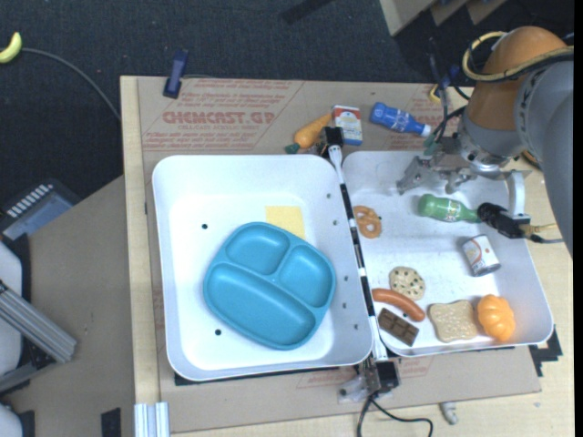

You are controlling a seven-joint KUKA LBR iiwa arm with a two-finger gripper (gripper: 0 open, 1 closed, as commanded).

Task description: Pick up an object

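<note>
My gripper [430, 175] hangs over the far end of the right bin [537, 289], just above and left of a green bottle [446, 209] that lies on its side. Nothing shows in its grasp. Further down the same bin lie a pretzel [367, 220], a small silver can [479, 254], a cookie [406, 282], a hot dog [398, 304], a chocolate bar [397, 327], a bread slice [454, 320] and an orange pumpkin-like toy [496, 316].
The left bin [173, 244] holds a blue divided plate [268, 284] and a yellow cheese slice [285, 218]. Behind the bins on the bench lie a carrot [313, 132], a small carton [347, 124] and a blue bottle [398, 118]. The arm [519, 80] fills the upper right.
</note>
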